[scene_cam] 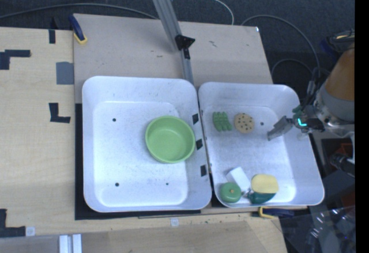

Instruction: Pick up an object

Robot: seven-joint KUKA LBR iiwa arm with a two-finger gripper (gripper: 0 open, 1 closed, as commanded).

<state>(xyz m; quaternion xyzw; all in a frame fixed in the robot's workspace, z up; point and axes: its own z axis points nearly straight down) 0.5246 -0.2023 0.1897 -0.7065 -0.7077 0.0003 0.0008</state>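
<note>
Hovering over the right bin [300, 185], gripper [279, 129] spread, holding nothing, cookie [244, 123] nearby

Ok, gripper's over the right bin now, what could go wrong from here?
The gripper hangs near the right bin's right wall, apart from every object, so a straight descent likely grabs nothing. The yellow piece, white block and green round piece crowd the front corner, so a grasp there could catch several or slip.
</note>
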